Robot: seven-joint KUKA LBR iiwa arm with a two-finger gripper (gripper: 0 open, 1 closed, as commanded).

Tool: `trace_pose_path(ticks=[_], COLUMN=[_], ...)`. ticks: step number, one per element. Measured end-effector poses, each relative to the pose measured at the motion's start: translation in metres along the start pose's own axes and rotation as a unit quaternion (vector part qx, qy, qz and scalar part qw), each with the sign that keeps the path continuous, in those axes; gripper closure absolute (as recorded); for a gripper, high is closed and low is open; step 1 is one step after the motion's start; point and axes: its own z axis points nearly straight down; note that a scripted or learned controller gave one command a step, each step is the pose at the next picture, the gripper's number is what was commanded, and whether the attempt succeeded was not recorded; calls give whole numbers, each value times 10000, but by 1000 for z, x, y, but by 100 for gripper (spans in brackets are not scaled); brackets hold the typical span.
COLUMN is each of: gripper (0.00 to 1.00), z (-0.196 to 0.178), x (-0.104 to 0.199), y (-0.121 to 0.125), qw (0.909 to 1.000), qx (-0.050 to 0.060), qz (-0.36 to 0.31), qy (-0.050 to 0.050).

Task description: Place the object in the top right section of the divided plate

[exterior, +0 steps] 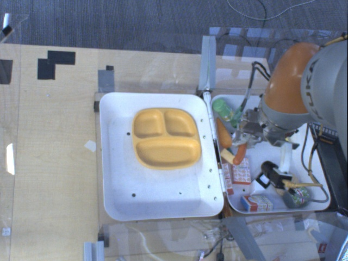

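Note:
A yellow divided plate (163,157) lies in the left white bin (157,200); its top right section (180,123) holds nothing. My gripper (243,140) hangs low over the left part of the right bin (321,200), right of the plate. It is just above a small orange-red piece (239,155) and beside a long orange carrot (223,134). The gripper body hides its tips, and I see nothing clearly held.
The right bin also holds a green bottle (223,109), a pale yellow piece (227,157), a red-and-white packet (240,174), a small box (256,202) and a grey can (295,198). A raised rim divides the two bins (213,140). My arm covers the bin's back right.

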Motion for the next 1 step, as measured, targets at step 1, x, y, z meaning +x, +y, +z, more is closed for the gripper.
trace_pose_path(ticks=[1], gripper=[100], z=[13], x=[2], y=[-2], qw=[9995], qx=[7], qz=[307], qy=[5])
